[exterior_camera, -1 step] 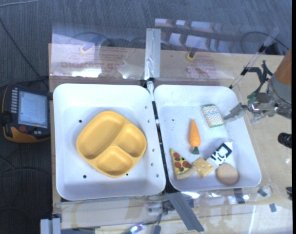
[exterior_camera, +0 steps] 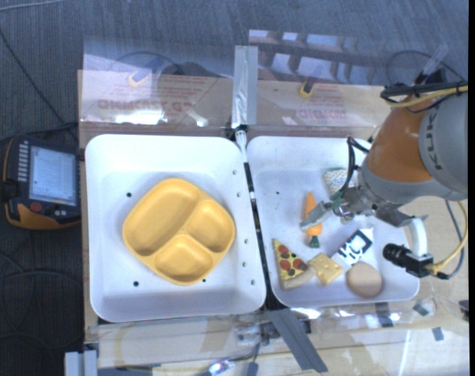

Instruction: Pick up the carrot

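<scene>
Camera view: the carrot lies in the right bin, left of centre, orange, long axis running roughly near-to-far. A smaller orange bit sits just nearer than it; can't tell if that's part of the carrot or a separate piece.

The gripper is low in the right bin, just right of and slightly nearer than the carrot, reaching in from the right below the orange-banded wrist. Can't tell whether it is released or clenched at this resolution. Nothing visibly between the tips, so I'm not calling it a grasp.

Judgement on doing the step well:
- Tool looks offset to the near-right of the carrot body. Centre on the carrot's middle before closing, not on the small orange bit.
- Close across the short axis, so left-right here.
- Clutter is close: a pizza slice and cracker toward the near side, a greenish item to the far right, a black-and-white tag and egg-like thing near right. Keep the descent vertical to avoid sweeping them.
- The carrot is small and low, so go close to the bin floor or the tips will skate over it.

Left bin holds the yellow divided tray; not relevant to the pick.
</scene>
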`<state>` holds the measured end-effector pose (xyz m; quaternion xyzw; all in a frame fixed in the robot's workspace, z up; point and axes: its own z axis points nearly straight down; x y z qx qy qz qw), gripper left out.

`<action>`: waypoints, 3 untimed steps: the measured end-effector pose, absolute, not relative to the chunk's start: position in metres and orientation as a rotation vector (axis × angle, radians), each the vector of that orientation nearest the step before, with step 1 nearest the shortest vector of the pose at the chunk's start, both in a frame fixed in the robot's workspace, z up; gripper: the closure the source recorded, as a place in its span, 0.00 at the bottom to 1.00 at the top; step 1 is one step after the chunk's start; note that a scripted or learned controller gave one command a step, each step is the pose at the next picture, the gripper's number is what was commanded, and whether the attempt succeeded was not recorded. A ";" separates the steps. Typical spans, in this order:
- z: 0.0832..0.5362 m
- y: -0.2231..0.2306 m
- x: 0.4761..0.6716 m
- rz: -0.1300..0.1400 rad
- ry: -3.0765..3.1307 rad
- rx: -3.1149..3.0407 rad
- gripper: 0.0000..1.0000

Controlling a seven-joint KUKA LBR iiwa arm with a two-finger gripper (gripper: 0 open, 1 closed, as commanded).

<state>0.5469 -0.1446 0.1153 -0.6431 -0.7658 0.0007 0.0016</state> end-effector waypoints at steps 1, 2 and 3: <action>0.131 -0.139 0.518 0.001 -2.170 -2.268 0.00; 0.090 -0.129 0.593 -0.008 -2.304 -2.148 0.00; 0.100 -0.129 0.594 -0.009 -2.307 -2.147 1.00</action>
